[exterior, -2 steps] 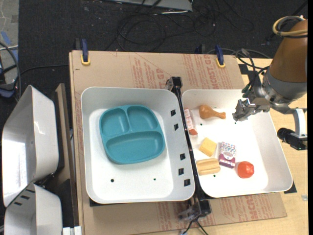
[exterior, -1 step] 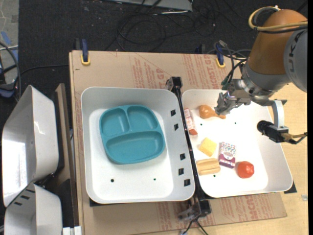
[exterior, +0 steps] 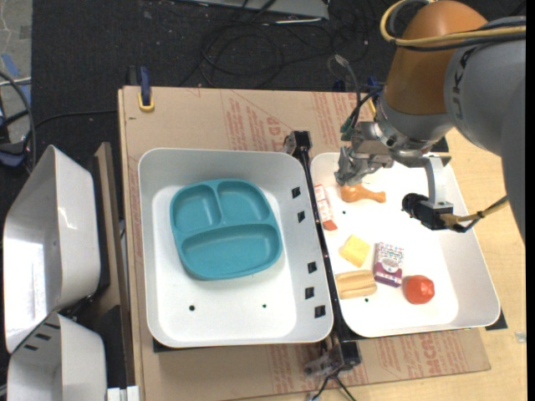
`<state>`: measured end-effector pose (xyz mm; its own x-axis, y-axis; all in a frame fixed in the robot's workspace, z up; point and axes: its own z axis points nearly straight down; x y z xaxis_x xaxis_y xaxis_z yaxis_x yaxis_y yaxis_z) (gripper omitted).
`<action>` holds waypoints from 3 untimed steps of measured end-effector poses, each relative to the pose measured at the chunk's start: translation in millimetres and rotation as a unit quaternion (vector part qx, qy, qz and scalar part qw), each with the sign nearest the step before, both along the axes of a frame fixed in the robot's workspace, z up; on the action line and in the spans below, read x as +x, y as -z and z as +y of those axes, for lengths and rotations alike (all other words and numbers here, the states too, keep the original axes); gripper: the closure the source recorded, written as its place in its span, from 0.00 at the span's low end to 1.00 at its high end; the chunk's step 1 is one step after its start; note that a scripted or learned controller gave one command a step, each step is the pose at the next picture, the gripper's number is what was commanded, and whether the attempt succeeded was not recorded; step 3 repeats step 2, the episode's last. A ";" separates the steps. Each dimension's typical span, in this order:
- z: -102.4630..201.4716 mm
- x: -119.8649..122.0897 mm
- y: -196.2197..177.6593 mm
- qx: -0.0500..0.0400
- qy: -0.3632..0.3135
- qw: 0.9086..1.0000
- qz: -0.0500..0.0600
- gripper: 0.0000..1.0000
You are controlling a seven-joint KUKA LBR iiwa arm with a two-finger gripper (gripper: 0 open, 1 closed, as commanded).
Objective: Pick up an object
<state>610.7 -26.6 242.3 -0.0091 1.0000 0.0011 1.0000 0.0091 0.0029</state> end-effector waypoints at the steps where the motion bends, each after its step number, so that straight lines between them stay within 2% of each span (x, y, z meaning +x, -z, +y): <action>1: 52.4 14.4 -4.5 0.000 0.000 1.000 0.000 1.00; 2: 107.0 26.7 9.0 0.000 0.000 1.000 0.001 1.00; 3: 107.0 26.7 9.0 0.000 0.000 1.000 0.001 1.00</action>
